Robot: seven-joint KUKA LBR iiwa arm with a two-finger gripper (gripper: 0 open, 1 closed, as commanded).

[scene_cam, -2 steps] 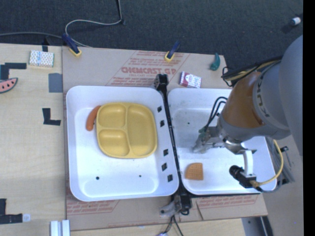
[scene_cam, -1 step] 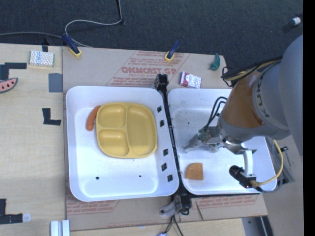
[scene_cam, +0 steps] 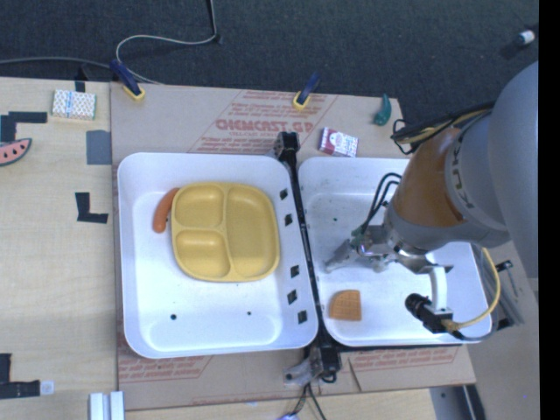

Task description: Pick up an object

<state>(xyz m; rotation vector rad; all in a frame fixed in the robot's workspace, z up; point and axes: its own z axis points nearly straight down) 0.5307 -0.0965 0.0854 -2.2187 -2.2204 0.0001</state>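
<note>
A small tan waffle-like piece (scene_cam: 346, 305) lies on the floor of the right bin (scene_cam: 332, 191), near its front left. My gripper (scene_cam: 343, 257) hangs over the same bin, just above and behind that piece, pointing left, with nothing visibly between its fingers. In the left bin (scene_cam: 140, 269) a yellow divided plate (scene_cam: 225, 231) lies flat, and an orange sausage-like toy (scene_cam: 162, 210) rests against the plate's left rim.
The black divider (scene_cam: 297, 234) runs between the two bins. A small red and white packet (scene_cam: 337, 142) lies on the cardboard behind the right bin. Clamps sit at the cardboard's back edge. The arm's body covers the right bin's right half.
</note>
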